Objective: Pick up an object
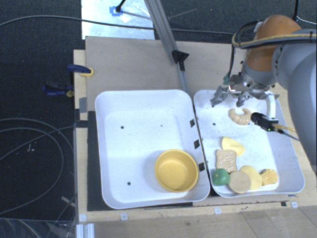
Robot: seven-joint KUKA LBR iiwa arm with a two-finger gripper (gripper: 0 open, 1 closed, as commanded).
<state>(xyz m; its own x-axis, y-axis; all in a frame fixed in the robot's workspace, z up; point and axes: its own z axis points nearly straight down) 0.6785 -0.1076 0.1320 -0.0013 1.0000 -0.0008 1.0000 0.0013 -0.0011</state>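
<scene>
My gripper [229, 96] hung open and empty at the upper right of the frame. Just below it, in the right bin [289, 155], lay a pale tan, curled croissant [240, 116].

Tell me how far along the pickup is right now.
Done: the arm has reached over the right bin, its claw at the far end. In hand: nothing visible between the fingers; the claw looks open, with the croissant-shaped piece just beside it in the bin. Left: closing on an item and lifting it. The yellow bowl sits in the left bin.
</scene>
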